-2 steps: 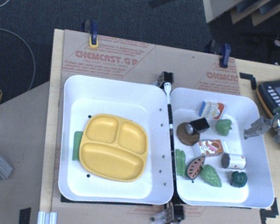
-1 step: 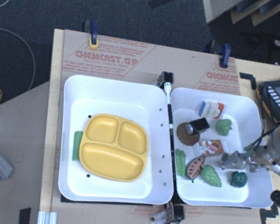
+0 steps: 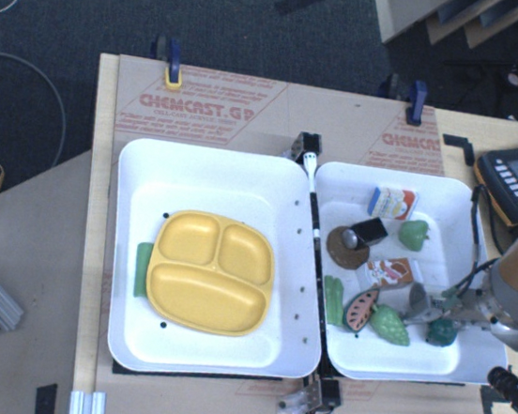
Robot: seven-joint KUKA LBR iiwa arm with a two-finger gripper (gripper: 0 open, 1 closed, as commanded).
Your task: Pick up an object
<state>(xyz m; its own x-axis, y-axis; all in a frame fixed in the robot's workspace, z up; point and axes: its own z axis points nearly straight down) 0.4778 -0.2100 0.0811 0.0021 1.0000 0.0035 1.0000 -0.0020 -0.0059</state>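
Gripper (image 3: 424, 306) sits low in the right bin (image 3: 427, 366), fingers' state unclear, cannot tell. Nearest target: dark teal object (image 3: 442, 332), touching the tip's right side, beside the green toy (image 3: 392, 327). Best move: center over teal, descend straight, avoid nudging neighbours.

The left bin (image 3: 129, 260) holds a divided tray (image 3: 212, 273) at its middle, a flat strip (image 3: 142, 269) tucked under the tray's left edge. In the right bin (image 3: 449, 203), a carton (image 3: 392, 203) lies near the far edge, a watermelon slice (image 3: 360, 307) toward the near edge, a long block (image 3: 332, 301) against the left wall
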